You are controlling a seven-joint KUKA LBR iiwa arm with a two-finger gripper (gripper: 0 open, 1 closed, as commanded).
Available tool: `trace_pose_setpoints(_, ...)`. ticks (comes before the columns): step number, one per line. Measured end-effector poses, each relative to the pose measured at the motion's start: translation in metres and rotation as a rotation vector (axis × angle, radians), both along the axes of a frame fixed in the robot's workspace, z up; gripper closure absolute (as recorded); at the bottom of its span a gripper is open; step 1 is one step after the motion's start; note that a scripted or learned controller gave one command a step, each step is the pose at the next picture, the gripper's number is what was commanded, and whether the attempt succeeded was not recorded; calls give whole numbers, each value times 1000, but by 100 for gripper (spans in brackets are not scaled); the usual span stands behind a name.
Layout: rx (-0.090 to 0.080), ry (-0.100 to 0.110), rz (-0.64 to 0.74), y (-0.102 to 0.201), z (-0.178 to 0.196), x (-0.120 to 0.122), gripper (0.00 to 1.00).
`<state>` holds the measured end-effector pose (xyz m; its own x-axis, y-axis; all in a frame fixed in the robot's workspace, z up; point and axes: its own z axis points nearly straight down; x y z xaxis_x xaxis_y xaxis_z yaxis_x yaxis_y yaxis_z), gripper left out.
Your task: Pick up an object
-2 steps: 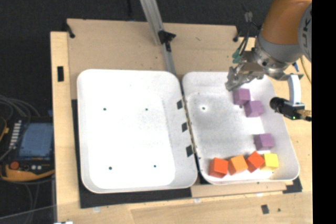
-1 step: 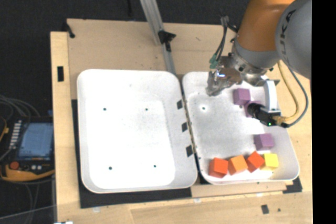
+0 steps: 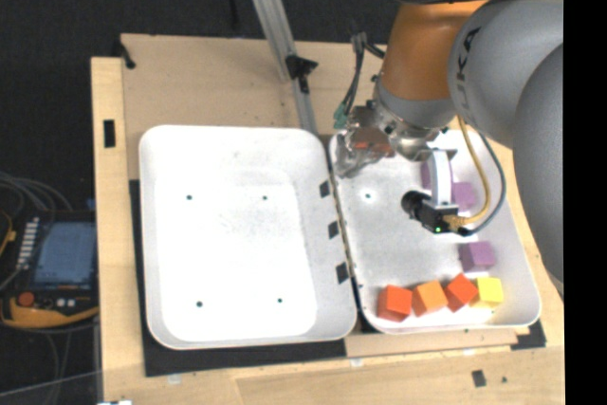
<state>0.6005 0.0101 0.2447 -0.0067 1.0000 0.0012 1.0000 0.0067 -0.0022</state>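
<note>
One purple block (image 3: pixel 464 194) half hidden behind gripper (image 3: pixel 353 150); finger state indiscernible, arm covers bin (image 3: pixel 512 232).

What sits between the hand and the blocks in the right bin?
Nothing visible. The hand is at the right bin's far left corner; bare white floor separates it from the orange block and its neighbours along the near wall.

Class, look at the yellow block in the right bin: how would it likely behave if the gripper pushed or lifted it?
The yellow block looks cube-shaped with flat faces, so it would probably slide, not roll. It appears rigid and likely light. It touches a red block, which would probably shift too.
</note>
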Motion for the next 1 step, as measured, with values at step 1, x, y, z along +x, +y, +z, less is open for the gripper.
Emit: trace_pose_setpoints(1, 0, -4, 1, 49, 7, 1, 100)
